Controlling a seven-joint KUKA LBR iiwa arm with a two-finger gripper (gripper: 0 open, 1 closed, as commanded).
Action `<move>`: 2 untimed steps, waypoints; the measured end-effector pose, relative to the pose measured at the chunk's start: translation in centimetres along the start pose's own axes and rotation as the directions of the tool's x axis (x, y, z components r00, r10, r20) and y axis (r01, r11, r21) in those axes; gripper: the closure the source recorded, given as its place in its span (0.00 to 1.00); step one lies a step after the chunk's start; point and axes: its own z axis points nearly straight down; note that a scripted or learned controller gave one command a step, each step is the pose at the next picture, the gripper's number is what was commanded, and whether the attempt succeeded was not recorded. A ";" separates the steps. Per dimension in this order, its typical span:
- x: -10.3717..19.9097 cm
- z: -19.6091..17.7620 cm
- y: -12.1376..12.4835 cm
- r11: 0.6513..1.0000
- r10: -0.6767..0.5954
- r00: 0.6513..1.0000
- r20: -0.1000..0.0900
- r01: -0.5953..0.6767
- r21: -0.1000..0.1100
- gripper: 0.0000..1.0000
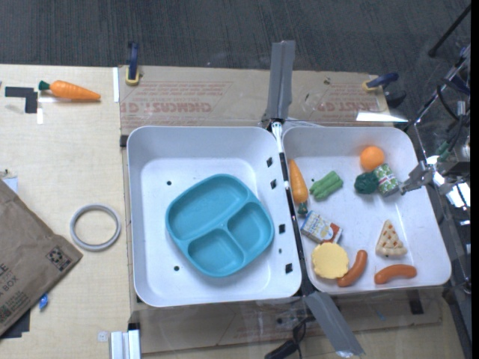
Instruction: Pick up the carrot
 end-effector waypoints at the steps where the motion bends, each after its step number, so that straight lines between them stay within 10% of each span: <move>1: -0.2 -4.2 10.7 0.996 -0.094 0.996 0.002 0.094 -0.001 0.00; 2: 1.1 -1.2 9.1 0.956 -0.292 0.956 0.001 0.292 -0.001 0.00</move>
